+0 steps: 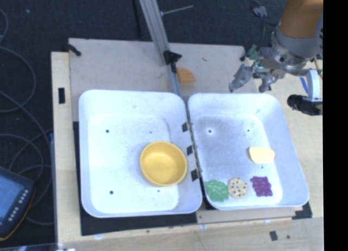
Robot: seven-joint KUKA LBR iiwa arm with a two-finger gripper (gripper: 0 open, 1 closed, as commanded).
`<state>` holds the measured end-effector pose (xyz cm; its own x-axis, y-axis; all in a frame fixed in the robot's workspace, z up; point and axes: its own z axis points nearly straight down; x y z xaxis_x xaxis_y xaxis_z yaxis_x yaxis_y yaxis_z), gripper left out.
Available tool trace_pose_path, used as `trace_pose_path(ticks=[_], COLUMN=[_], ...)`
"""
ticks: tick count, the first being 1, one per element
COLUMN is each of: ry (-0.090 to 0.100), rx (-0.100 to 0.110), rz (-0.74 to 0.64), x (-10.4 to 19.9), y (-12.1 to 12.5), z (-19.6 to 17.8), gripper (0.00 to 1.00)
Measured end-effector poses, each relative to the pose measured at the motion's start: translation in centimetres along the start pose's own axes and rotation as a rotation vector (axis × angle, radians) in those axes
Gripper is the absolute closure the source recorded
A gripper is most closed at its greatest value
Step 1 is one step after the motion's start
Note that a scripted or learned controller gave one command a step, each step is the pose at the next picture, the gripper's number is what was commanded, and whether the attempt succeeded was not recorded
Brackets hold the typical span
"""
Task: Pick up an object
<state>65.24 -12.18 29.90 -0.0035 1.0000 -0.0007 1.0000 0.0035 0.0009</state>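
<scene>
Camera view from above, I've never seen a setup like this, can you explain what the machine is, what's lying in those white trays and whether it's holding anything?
This is one camera fixed above a bench, looking down at a slant. The grey and orange thing at top right is a robot arm; its gripper hangs above the far edge of the right bin, with nothing between its fingers. The left bin holds a yellow bowl. The right bin holds four small items: a yellow piece, and along the near edge a green piece, a cookie-like disc and a purple piece. A metal rail slants in from the top.

bowl (163,163) in left bin (98,108), cookie (237,188) in right bin (283,119)
</scene>
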Motion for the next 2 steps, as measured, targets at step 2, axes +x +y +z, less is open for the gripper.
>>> trace_pose_path(ticks=[2], ry=[-0.002], rx=[0.004], rz=[-0.001], x=[0.1], y=[0.9], z=[4.9], gripper=[0.00])
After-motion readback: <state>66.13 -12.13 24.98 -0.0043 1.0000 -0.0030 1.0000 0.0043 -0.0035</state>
